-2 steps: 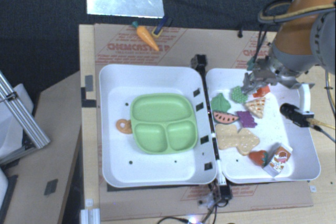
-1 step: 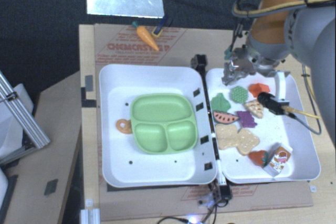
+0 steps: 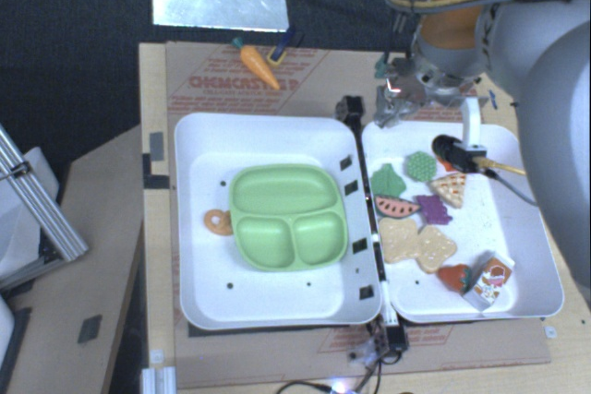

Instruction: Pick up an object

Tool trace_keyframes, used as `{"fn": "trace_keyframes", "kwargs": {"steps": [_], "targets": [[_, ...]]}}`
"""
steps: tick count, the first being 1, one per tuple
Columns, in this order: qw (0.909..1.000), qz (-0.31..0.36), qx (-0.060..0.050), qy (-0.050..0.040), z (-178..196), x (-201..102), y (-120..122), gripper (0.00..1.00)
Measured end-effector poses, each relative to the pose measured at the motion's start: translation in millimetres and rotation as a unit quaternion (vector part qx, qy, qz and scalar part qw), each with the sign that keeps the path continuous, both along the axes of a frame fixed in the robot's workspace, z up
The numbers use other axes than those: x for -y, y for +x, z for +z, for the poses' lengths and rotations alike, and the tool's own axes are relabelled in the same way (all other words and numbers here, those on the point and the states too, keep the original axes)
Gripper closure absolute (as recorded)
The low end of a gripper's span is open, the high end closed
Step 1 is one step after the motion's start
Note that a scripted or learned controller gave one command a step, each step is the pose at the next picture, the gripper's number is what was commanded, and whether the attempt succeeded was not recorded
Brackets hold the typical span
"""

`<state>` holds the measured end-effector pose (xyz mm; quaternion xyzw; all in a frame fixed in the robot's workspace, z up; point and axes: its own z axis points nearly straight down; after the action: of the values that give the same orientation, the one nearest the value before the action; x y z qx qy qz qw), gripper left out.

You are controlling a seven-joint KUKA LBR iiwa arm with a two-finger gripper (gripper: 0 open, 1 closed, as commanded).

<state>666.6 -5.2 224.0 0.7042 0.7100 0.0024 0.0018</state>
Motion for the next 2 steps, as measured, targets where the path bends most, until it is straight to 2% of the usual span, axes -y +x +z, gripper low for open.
{"fn": "trace_keyframes", "kwargs": {"steps": [1,2], "targets": [[1.0000,-0.001,-0.001,-0.0003,10.6,-9.6,4.9,1.00],[1.0000,-0.002,-0.001,-0.0009,9.8,-6.3,6.3,1.00]]}}
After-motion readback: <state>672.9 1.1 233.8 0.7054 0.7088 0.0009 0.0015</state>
